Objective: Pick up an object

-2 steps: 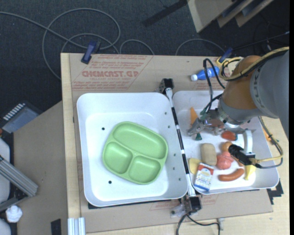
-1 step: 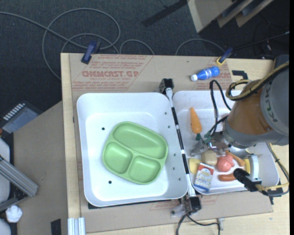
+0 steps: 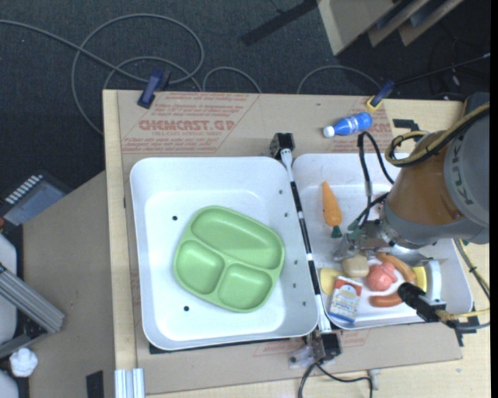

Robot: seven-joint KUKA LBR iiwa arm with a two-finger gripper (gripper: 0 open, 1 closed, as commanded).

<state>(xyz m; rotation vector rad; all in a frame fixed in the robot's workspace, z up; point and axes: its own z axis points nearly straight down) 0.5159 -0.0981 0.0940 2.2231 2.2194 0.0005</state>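
Green plate [image 3: 227, 259] sits in the left bin [image 3: 148, 186]. My pincer [image 3: 352, 247] hangs low in the right bin [image 3: 311, 167], among carrot [image 3: 331, 204], potato [image 3: 355, 267], tomato [image 3: 380, 277] and carton [image 3: 345, 301]; its grip I cannot tell.

We saw a dark carpeted floor [image 3: 62, 93] crossed by thin looping cables [image 3: 117, 47]; a brown board-topped bench [image 3: 202, 116] stood on it; pale furniture [image 3: 381, 23] sat at the top right.

Green tray [image 3: 227, 259] in white bin [image 3: 148, 233]. Orange carrot [image 3: 331, 204], red tomato [image 3: 381, 277], blue-and-white bottle [image 3: 349, 124]. Grey arm [image 3: 447, 194], orange band.
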